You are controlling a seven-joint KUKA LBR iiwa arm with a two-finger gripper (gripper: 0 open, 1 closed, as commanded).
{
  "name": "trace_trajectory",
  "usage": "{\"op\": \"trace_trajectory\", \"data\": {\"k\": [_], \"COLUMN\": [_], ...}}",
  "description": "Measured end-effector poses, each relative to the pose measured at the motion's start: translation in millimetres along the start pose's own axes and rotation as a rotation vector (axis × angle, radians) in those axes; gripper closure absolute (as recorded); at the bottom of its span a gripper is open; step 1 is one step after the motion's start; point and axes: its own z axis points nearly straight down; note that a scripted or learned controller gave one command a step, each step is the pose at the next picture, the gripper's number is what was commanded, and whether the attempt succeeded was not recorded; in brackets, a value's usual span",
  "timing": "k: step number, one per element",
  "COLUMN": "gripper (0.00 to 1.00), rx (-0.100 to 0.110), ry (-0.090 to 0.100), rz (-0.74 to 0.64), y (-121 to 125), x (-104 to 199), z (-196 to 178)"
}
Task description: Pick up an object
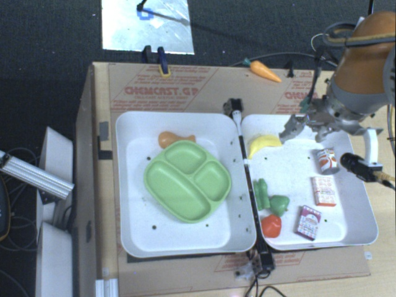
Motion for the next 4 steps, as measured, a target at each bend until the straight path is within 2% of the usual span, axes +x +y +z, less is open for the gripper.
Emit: {"op": "trace_trajectory", "data": {"k": [1, 2, 3, 4], "gripper": [0.00, 0.00, 0.00, 1.00], "rx": [0.005, -0.001, -0.001, -0.004], "ry": [0.001, -0.001, 0.001, -0.001], "rz": [0.003, -0.001, -0.002, -0.004], "y": [10.6, 80.9, 81.3, 82.2], "x": [-46.4, -91.4, -42.8, -43.5], "z": [158.7, 166.7, 166.7, 155.4]}}
